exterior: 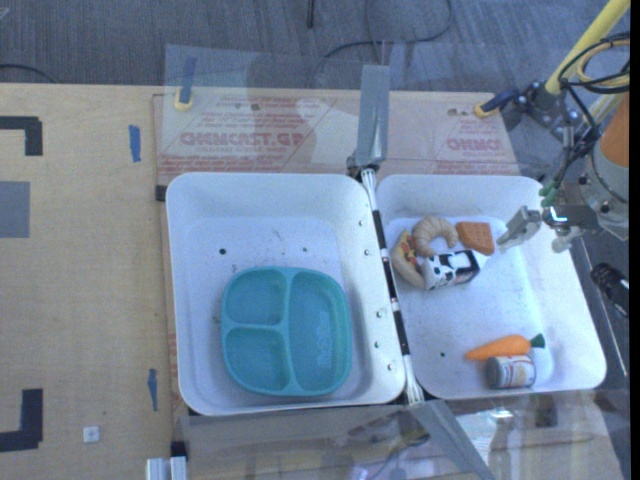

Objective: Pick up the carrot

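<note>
The carrot [498,348] is orange with a small green top pointing right, and it lies flat near the front right corner of the right bin [570,298]. My gripper [540,232] hangs over that bin's far right side, well behind the carrot. Its fingers [518,226] stand open with nothing between them. The arm comes in from the right edge of the view.
A small jar [511,372] lies just in front of the carrot, almost touching it. A croissant [432,230], an orange wedge [475,236], a black-and-white carton [452,267] and a bun-like item [405,258] cluster at the bin's far left. The left bin [200,218] holds a teal divided plate [287,330].
</note>
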Motion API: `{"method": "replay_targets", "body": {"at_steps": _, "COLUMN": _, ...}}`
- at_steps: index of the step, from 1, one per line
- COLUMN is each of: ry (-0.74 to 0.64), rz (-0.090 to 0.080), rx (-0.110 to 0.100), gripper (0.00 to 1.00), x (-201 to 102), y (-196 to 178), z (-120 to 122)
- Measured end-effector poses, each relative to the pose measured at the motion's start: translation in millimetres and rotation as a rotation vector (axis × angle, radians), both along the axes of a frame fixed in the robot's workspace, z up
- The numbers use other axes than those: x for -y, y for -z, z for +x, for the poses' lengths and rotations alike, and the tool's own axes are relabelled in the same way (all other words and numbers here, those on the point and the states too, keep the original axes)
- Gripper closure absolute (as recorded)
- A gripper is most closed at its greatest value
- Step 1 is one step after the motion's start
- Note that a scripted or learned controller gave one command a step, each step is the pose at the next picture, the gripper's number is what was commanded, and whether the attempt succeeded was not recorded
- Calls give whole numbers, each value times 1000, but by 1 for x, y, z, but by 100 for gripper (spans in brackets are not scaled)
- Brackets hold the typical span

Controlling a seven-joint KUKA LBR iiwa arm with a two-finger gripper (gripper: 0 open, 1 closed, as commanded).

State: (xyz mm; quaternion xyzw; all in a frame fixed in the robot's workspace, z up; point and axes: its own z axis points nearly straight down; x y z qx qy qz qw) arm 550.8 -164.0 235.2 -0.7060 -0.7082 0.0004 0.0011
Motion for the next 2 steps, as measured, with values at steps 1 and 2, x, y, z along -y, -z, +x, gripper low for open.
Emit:
{"method": "replay_targets", "body": {"at_steps": 1, "ry": 37, "rz": -3, "rx": 6, "gripper": 0, "x": 9, "y": 140, "z": 73}}
{"method": "replay_targets", "body": {"at_steps": 2, "ry": 36, "rz": -4, "rx": 9, "gripper": 100, "x": 9, "y": 130, "z": 74}}
